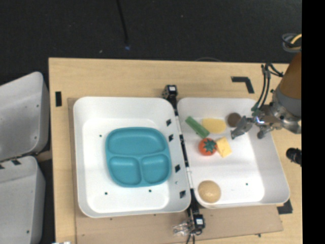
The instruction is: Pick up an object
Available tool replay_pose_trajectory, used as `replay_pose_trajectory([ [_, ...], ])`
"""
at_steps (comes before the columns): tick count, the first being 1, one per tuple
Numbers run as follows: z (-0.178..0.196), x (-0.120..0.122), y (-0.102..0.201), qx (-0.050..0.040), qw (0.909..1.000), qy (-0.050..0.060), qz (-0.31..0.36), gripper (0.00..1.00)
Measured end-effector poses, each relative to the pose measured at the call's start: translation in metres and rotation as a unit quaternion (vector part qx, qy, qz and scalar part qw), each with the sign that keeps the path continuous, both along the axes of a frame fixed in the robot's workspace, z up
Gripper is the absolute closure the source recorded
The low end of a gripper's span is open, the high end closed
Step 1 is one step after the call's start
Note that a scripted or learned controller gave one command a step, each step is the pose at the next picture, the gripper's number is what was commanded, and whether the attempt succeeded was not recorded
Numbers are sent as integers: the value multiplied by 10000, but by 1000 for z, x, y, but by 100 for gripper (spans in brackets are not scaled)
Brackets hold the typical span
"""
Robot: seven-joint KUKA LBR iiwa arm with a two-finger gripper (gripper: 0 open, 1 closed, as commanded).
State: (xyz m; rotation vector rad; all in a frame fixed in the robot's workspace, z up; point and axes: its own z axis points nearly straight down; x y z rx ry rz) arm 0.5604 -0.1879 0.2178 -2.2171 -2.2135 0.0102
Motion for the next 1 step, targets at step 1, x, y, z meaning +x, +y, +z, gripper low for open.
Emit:
replay_pose_trajectory([
  [1,6,3,0,-13,10000,-57,14,0],
])
